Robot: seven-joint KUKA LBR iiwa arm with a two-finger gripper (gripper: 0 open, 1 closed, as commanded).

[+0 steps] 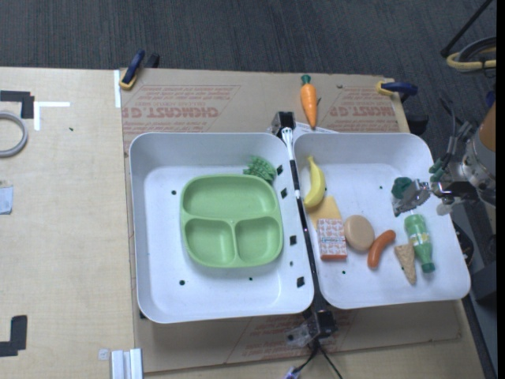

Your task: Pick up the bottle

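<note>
Bottle (pixel 420 244): green, lying on its side on the floor of the right bin (pixel 371 290), near that bin's 3 o'clock wall, cap end toward 12, base toward 5. Not lifted; it rests flat on the white floor.

At its 12 o'clock, just beside the cap end, is the hand (pixel 410 197), a grey metal piece w/ a dark green bit above it, reaching in from the arm (pixel 477 164) at the bin's 3 o'clock edge. Nothing visible between its fingers; whether they're spread or closed I can't tell, too small and cluttered.

At the bottle's 8 o'clock, touching or nearly so: a tan wedge, prob. a bread slice (pixel 405 262). Further toward 9: an orange-red sausage (pixel 380 248), then a round tan bun (pixel 359 232), then a small red/white carton (pixel 332 238). Up at 10–11 o'clock: a banana (pixel 315 183) against the divider between bins.

Left bin (pixel 150 212) holds a green divided tray (pixel 233 221) w/ a small leafy green item (pixel 260 167) at the tray's 1 o'clock corner. Outside the bins, a toy carrot (pixel 308 99) sits on the cardboard over the worktop (pixel 63 235), at 12 o'clock of the divider.

Progress: approach looks roughly done, hand is by the bottle. Grasp and lift both left to do, judging by the bottle lying on the floor of the bin.
</note>
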